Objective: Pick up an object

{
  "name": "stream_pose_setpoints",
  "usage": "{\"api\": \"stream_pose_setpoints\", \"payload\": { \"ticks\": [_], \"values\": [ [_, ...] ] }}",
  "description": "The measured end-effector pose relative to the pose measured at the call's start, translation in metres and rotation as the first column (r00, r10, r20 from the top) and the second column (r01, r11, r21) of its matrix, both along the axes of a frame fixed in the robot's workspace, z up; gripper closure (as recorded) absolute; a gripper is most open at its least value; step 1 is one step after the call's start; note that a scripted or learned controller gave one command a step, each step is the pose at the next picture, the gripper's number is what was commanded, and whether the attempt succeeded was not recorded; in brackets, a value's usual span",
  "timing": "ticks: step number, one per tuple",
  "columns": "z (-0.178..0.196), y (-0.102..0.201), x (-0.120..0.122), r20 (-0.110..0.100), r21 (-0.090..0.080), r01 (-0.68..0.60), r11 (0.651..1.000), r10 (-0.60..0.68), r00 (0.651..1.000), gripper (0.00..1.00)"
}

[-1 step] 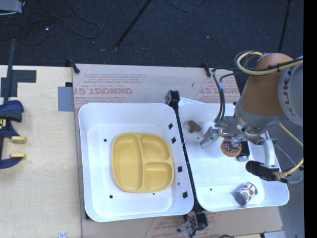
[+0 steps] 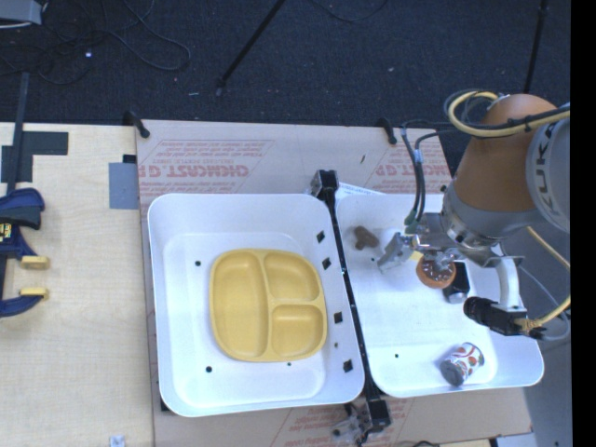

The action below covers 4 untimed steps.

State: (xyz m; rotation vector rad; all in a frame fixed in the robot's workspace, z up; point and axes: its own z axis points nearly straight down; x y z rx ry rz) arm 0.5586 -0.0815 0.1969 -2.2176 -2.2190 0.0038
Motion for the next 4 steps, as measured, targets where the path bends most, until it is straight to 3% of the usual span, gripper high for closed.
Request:
{"api": "stream_pose_setpoints", "payload": {
  "ticks": [2,3,4],
  "values": [
    [-0.108,-0.002,0.008,0.004,0.0,0.0,1.0,0.0,1.0,0.0],
    [-0.093,-0.007,0.01,0.012,-0.007,0.009,1.0,-0.009,1.0,1.0],
    [-0.051,-0.007,0.008,0.004,-0.001,0.006,1.0,-0.006,1.0,1.0]
  ]
}}
